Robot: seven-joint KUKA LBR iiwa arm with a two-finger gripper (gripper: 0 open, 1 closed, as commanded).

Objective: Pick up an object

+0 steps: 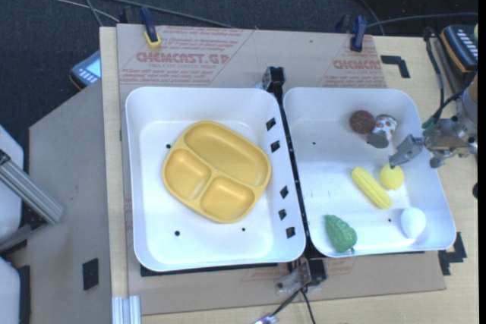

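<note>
The right bin (pixel 319 163) holds several small objects. A brown round piece (pixel 361 120) lies at the back, with a white and red piece (pixel 384 125) beside it. A yellow corn cob (pixel 370 187) and a small yellow lemon (pixel 392 177) sit in the middle. A green leafy piece (pixel 341 232) and a white egg (pixel 412 221) lie near the front. My gripper (pixel 399 152) reaches in from the right edge and hangs low over the bin. It sits just above the lemon and right of the white and red piece, with nothing visibly held.
The left bin (pixel 152 239) holds a yellow divided plate (pixel 216 171). A black divider with clips (pixel 282 163) runs between the bins. Clamps (pixel 151 33) hold the cardboard base at the back. Cables cross the dark floor behind.
</note>
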